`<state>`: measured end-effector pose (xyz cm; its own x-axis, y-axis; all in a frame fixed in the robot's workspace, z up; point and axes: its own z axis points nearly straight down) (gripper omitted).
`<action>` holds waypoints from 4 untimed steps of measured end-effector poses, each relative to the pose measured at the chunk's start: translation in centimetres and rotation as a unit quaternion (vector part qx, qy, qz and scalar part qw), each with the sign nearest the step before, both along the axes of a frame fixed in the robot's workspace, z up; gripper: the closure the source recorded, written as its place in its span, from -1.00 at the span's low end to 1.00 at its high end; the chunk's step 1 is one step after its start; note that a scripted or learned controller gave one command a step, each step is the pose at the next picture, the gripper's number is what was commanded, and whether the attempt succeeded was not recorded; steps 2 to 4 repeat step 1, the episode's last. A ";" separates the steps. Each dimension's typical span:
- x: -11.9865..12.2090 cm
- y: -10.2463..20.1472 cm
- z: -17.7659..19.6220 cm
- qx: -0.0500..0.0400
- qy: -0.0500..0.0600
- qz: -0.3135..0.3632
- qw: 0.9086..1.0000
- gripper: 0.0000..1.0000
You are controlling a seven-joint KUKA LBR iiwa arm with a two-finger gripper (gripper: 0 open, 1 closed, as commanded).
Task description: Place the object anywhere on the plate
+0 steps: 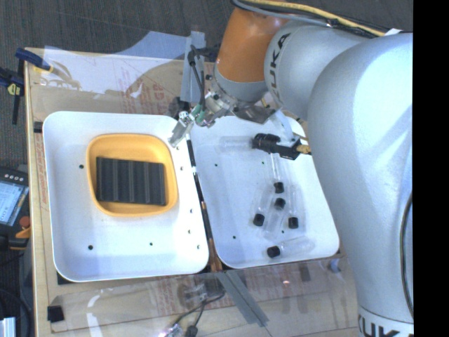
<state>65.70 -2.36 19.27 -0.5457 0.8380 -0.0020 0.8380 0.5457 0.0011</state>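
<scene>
While the gripper [181, 130] is hanging just right of the plate [133, 174], 1 small object [184, 121] is sitting gripped between its fingers.

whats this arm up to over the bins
A grey KUKA arm reaches in from the right, with its gripper over the seam between the two white bins. The left bin holds a yellow plate with a dark ribbed insert. The right bin holds several clear tubes with black caps. Whether the gripper carries anything is too small to tell, and nothing from the right bin lies on the plate yet.
</scene>
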 end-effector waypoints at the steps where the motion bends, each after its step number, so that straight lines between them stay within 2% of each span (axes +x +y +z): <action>1: 0.0 5.1 0.4 0.000 0.001 0.009 1.000 -1.00; 4: 0.0 5.1 0.4 0.000 0.001 0.009 1.000 -1.00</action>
